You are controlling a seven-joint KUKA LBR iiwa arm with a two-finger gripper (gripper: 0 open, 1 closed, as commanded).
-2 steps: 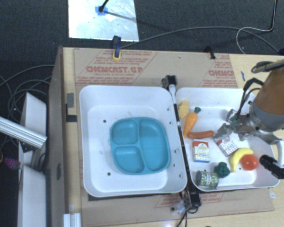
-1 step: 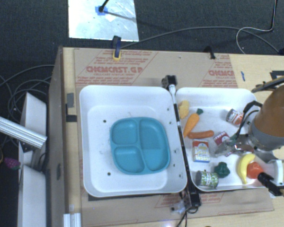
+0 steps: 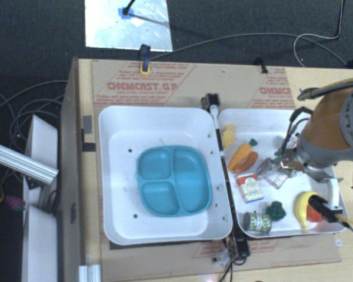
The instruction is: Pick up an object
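Observation:
The right bin (image 3: 282, 122) holds several small objects. An orange carrot (image 3: 242, 156) lies near its left wall, with a pale yellow piece (image 3: 228, 135) behind it and a small dark green bit (image 3: 253, 141) beside it. A white and red carton (image 3: 250, 188) lies in the middle. A green can (image 3: 259, 222) and a dark green toy (image 3: 275, 210) sit at the front. A yellow banana (image 3: 304, 207) lies front right, touching a red piece (image 3: 315, 217). My gripper (image 3: 275, 172) hangs low over the bin's middle, just right of the carton and carrot.
The left bin (image 3: 120, 128) holds a blue divided plate (image 3: 173, 179). The arm (image 3: 329, 128) comes in from the right over the right bin's far corner. A black divider clamp (image 3: 212, 103) sits between the bins. Cables run across the floor behind the bench.

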